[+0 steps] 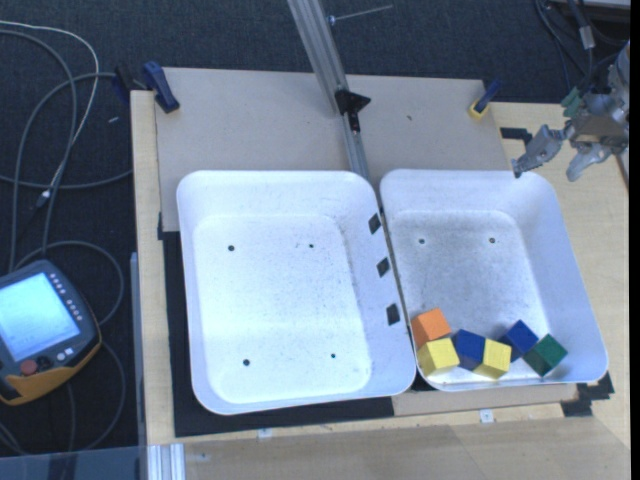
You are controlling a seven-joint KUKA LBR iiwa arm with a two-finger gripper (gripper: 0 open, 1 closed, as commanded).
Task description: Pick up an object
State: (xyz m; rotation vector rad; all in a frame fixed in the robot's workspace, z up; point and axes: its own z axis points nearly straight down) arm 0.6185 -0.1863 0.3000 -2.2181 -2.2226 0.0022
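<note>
Surface (270, 118): carrying 2 white bins.
Left bin (280, 288): sitting bare.
Right bin (480, 268): holding 6 cubes, all crowding near edge, touching.
Hand (556, 156): hovering off bin's far right corner, fingers spread, gripping nothing.
Cubes: orange (431, 324), 2 yellow (437, 355) (493, 357), 2 blue (469, 348) (520, 336), green (546, 353).
Risk, est.: packed cluster by wall leaving fingers no gap, so likely jamming or nudging neighbours.
</note>
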